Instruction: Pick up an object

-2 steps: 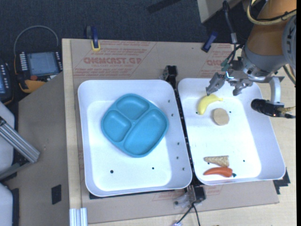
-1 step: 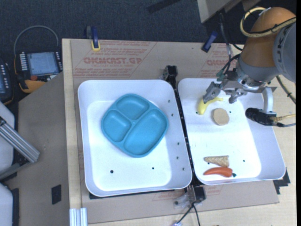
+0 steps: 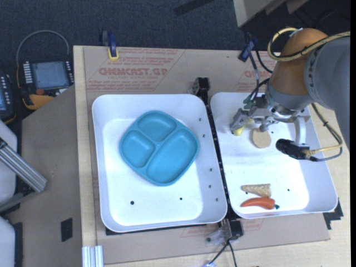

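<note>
- Over the right white bin (image 3: 311, 196), the grey two-finger gripper (image 3: 251, 125) hovers low; whether it grips anything I cannot tell.
- Just beside it lie a small yellow piece (image 3: 238, 131) and a round tan disc (image 3: 261, 139).
- Near the front wall: a tan wedge (image 3: 257, 189) and an orange carrot-shaped toy (image 3: 258, 203).
- Left white bin (image 3: 105, 149) holds a blue sectioned plastic plate (image 3: 159, 147).

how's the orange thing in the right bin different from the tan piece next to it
The orange piece is bright orange-red, long and slim with a dark tip; the tan piece is pale beige, shorter and wedge-shaped. The orange piece sits nearer the bin's front rim, the tan piece just behind it. Both lie flat in the right bin, well away from the gripper.
</note>
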Tool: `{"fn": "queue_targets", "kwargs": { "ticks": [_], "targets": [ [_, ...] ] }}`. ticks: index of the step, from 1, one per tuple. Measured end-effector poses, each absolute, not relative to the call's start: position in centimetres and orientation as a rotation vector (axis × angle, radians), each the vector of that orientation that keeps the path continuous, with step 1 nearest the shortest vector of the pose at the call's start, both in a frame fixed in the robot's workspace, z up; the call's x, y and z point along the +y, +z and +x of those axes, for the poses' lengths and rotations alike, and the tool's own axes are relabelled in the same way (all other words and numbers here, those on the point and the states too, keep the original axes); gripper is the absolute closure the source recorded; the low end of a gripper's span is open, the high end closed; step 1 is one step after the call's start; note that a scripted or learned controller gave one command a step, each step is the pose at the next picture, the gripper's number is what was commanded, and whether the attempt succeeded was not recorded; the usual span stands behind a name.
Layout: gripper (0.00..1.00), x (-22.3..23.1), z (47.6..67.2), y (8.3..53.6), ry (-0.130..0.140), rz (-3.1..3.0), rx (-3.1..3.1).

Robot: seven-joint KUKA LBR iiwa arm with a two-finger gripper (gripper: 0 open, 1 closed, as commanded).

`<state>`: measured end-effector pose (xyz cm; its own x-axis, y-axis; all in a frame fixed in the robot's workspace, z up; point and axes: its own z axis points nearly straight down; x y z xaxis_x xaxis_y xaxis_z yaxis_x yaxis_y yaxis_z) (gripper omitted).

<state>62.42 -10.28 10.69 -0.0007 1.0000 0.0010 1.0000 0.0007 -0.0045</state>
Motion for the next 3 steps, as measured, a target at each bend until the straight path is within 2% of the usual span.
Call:
{"fn": "queue_targets", "kwargs": {
  "ticks": [1,3],
  "targets": [
    [1.0,-10.3,62.5,11.9,0.0,-2.222,-2.221],
    [1.0,-8.7,63.1,23.8,-0.007,-2.224,-2.228]
  ]
}}
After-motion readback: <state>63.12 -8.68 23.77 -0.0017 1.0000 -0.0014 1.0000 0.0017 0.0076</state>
